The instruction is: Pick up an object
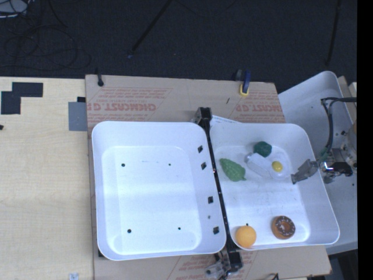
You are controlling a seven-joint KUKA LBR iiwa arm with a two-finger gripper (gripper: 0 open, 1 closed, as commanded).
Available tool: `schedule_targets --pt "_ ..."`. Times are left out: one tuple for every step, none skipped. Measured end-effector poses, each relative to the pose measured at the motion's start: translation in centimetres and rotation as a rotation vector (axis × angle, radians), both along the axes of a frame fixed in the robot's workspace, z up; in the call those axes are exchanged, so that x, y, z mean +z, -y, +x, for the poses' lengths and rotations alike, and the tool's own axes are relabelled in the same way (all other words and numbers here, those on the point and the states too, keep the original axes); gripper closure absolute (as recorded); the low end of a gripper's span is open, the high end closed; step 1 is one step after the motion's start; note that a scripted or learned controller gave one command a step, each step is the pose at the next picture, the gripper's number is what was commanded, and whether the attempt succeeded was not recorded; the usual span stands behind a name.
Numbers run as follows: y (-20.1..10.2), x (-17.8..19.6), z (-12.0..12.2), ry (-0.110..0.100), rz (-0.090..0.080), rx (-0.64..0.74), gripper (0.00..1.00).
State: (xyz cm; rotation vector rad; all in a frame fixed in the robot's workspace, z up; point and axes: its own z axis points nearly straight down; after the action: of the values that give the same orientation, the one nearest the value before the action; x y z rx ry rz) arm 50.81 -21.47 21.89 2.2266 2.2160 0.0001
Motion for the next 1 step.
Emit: schedule_targets --pt "-0.02 23.0 0.4 0.016 -0.007 0.007 0.0"
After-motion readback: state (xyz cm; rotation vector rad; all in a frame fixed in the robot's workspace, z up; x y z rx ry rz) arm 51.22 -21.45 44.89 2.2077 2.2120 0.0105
